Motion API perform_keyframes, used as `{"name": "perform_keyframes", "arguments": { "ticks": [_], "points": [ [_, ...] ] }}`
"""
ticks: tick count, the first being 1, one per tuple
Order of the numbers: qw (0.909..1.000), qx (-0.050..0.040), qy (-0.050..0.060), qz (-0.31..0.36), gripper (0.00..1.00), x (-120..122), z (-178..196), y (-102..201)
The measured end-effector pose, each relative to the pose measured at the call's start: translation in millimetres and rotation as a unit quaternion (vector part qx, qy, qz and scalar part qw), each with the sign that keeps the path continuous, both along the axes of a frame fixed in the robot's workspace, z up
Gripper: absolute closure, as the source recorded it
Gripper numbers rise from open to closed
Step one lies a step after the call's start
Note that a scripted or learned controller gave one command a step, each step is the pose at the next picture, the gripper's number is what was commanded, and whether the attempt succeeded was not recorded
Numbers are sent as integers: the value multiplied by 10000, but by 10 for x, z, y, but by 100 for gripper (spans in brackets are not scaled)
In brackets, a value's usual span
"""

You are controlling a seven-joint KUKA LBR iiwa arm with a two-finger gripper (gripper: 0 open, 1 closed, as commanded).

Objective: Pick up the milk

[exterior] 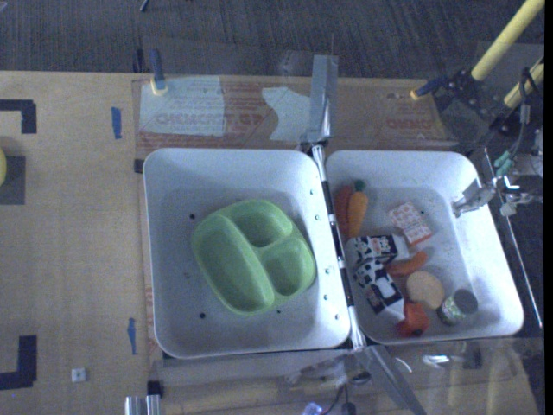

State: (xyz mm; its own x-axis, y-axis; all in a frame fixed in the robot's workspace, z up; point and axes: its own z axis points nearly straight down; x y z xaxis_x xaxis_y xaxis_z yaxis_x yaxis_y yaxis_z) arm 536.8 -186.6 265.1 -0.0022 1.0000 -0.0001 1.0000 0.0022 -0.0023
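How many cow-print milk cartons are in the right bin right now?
2. One milk carton lies near the bin's left wall, below the carrot. The second milk carton lies just below it, touching or nearly so. Others could be hidden under the pile.

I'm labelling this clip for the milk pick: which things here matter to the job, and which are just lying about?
Part of the job:
- milk carton, cow-patterned, in the right bin
- tool, over that bin's right rim

Just lying about:
- carrot
- small pink-patterned box
- round tan piece
- small can
- green divided plate in the left bin
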Motion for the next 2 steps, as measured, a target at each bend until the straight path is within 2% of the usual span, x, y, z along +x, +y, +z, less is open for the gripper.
{"name": "perform_keyframes", "arguments": {
  "ticks": [1,2],
  "points": [
    [9981,9,5,611,0,-577,-1495,570],
    [9982,6,5,605,100,-569,-1423,566]
  ]
}}
